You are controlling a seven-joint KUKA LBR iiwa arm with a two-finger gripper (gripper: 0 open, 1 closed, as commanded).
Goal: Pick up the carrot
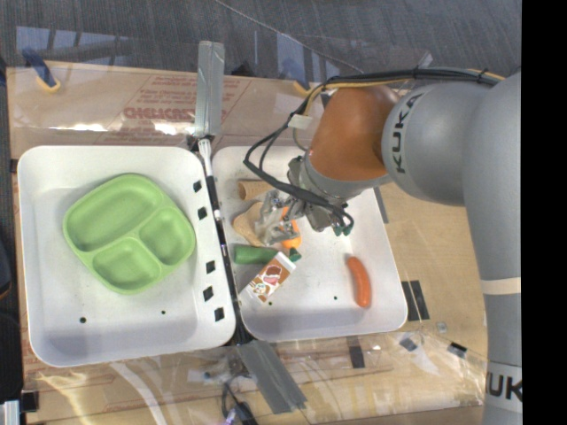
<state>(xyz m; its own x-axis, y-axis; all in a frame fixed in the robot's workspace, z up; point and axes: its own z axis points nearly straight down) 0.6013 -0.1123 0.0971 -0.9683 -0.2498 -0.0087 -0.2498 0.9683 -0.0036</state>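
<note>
We hover our gripper [282, 224] over the carrot [289, 235] near the right bin's [390, 312] left edge, among clutter; its grip state we cannot tell. We judge the grasp underway; next comes closing, then lifting.

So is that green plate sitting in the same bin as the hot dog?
No, the green plate lies in the left bin, while the hot dog lies in the right bin.

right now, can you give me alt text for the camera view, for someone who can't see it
A grey robot arm reaches from the right, its gripper low over a cluster of toy food in the right bin, near a carrot. A hot dog lies apart. The left bin holds a green divided plate.
</note>
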